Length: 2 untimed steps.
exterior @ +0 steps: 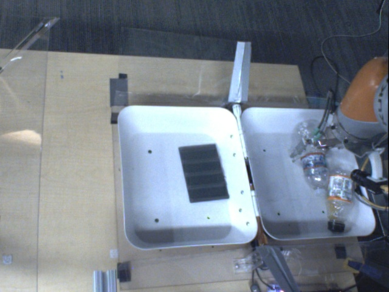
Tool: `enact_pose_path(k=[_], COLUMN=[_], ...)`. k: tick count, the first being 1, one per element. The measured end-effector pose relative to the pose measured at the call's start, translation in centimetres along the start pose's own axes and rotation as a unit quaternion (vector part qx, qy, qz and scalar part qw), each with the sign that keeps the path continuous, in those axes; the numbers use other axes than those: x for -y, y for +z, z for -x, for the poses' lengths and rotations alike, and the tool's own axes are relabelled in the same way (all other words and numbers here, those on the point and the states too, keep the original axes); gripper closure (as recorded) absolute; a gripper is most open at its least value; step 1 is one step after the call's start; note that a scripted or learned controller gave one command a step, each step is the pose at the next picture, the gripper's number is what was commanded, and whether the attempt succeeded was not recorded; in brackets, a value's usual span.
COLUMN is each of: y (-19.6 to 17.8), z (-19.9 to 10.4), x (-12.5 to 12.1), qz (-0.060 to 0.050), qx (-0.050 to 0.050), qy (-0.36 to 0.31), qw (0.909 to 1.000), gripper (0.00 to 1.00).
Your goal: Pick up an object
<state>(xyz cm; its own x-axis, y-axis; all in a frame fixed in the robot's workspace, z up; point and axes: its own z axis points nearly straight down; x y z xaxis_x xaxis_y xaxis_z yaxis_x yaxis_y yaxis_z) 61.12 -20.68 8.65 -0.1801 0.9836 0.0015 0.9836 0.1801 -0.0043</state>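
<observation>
Bottles are what the task offers: a clear plastic bottle with a dark cap point(338, 201) lies in the right bin point(273, 181), toward its near right corner, cap end nearest the camera, and a crumpled clear bottle point(313, 166) lies touching or just beside it on the far-left side. The claw point(317, 140) sits above the crumpled bottle's far end, at the tip of the grey arm point(364, 105) with its orange band, which enters from the right. Whether it is apart or together I cannot tell; clear plastic and glare blur that spot, and nothing is plainly gripped.

To do the pick well, I judge the claw should come down squarely across the narrow width of one bottle, away from where the two meet, so it does not nudge the neighbour or skid off the slick, rounded plastic. The crumpled one will likely give under pressure, so a central grip is safer.

Farther left, the left bin point(140, 163) holds a flat dark ribbed rectangular block point(203, 172) near its middle, well apart from the claw. Both bins rest on the wooden bench point(67, 181).
</observation>
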Motion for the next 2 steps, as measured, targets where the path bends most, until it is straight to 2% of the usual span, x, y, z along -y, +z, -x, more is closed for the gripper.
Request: enact_pose_path(k=[1,2], y=[-1.2,-9.3], z=[-0.2,-2.8], x=[-0.2,-6.4], qz=[0.002,0.003], qx=[-0.001,0.002], qy=[-0.002,-0.046], qw=[1.0,0.999], gripper=[1.0,1.0])
